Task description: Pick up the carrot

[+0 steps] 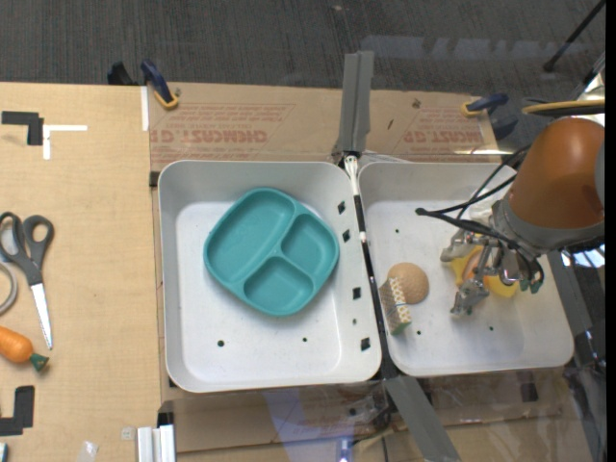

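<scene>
I am lowering the gripper [469, 301] at the right of the frame; whether it is grasping, I cannot tell. I should aim at the carrot [15, 346], lower left.

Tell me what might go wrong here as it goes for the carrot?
1. The carrot lies on the bench, left of both bins, while the claw hangs in the right bin: a far reach, maybe too far.
2. A yellow thing beside the claw could get grabbed instead.
</scene>
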Motion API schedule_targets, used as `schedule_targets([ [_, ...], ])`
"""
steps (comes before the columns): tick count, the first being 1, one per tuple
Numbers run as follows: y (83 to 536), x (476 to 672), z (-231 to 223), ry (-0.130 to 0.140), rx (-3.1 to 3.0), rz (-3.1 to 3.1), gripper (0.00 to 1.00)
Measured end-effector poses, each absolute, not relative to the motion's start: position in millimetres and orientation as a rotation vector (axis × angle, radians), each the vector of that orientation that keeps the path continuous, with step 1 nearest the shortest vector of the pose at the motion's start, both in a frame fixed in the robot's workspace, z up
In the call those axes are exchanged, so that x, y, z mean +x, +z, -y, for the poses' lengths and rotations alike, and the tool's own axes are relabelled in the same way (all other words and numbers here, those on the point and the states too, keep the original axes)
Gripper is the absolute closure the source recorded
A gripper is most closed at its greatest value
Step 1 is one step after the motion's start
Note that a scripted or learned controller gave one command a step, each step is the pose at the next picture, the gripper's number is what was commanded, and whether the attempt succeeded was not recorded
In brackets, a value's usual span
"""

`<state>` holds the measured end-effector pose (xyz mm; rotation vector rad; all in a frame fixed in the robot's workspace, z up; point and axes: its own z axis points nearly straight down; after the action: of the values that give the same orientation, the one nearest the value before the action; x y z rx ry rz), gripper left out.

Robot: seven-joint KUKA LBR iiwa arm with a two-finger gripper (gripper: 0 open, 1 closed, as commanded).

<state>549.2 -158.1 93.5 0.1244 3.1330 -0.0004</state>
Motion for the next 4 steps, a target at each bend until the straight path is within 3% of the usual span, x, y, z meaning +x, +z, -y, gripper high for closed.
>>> schedule_targets([
  [1,117.4,567.9,215.9,-0.002,0.040,-3.134,0.00],
  [2,94.2,577.4,221.1,-0.001,0.293,-3.120,0.00],
  [3,105.3,579.2,220.9,-0.003,0.289,-3.115,1.00],
  [4,92.5,499.6,221.6,0.001,-0.282,-3.127,1.00],
])
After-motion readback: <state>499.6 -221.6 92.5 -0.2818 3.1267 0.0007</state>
